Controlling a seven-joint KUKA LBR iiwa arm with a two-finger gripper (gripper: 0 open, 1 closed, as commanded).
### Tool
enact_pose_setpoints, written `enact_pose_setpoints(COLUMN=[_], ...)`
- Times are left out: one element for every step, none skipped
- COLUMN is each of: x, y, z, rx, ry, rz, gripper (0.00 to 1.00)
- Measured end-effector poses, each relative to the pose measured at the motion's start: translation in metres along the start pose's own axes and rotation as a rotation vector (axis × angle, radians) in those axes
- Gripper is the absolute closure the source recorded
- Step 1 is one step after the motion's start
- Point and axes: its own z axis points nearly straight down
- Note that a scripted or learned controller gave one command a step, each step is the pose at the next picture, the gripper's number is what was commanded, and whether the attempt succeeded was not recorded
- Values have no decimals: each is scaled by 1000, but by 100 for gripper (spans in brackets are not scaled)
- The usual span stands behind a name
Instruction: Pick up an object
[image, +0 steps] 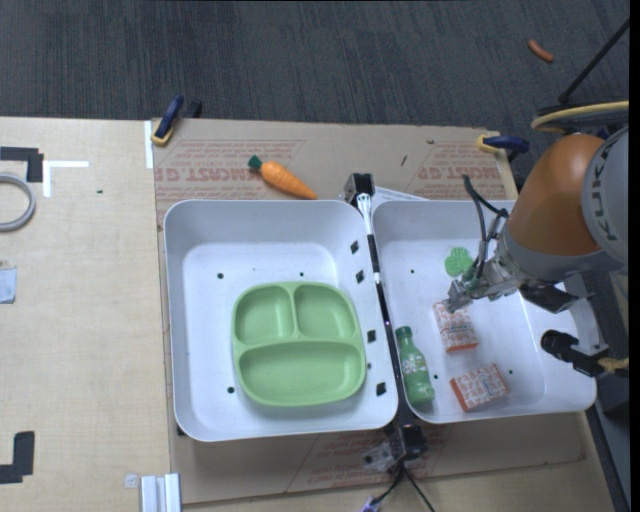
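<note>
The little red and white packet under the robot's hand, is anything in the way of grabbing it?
Nothing visible blocks it. The hand hangs right above the top end of the packet in the right bin. The green bottle and the second packet lie apart from it.

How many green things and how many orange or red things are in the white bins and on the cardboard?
Green: 3 (divided plate, bottle, small green piece)
Orange or red: 3 (carrot, packet near the gripper, second packet)
Total: 6
</note>
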Motion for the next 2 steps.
enact_pose_setpoints(x=[0,-8], y=[0,-13], z=[0,40], rx=[0,6], ry=[0,9], rz=[0,-294], gripper=[0,0])
